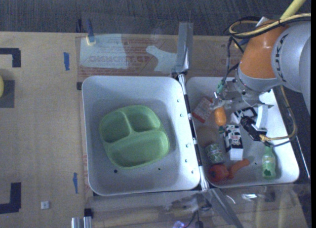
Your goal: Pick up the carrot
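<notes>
The carrot (240, 165) is an orange tapered piece lying near the front of the right bin (289, 145), next to a red vegetable (219, 172). My gripper (223, 105) hangs over the back left part of that bin, well behind the carrot. A small orange oval object (219, 117) lies just below the gripper; whether the gripper touches it is unclear. The wrist hides the bin floor behind the gripper.
The right bin also holds a red and white packet (202, 109), a small black and white carton (233, 137), a green can (214, 153) and a green bottle (268, 165). The left bin (94, 98) holds a green divided plate (133, 135).
</notes>
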You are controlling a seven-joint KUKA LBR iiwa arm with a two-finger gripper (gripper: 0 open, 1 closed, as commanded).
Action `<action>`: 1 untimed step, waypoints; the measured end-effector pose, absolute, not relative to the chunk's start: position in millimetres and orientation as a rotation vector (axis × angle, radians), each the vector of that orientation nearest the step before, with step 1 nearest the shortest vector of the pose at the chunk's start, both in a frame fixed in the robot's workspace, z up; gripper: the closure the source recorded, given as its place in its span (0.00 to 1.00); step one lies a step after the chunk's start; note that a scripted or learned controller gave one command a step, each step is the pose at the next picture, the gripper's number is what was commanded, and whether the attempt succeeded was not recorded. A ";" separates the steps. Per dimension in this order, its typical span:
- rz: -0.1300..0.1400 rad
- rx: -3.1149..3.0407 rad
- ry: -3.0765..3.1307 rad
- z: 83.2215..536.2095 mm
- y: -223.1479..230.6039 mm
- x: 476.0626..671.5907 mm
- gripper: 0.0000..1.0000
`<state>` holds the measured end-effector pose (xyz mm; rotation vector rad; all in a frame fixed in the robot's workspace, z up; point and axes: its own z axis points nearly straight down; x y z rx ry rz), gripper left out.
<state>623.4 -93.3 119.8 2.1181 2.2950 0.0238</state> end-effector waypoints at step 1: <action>0.003 2.176 2.262 208.9 -49.3 667.6 1.00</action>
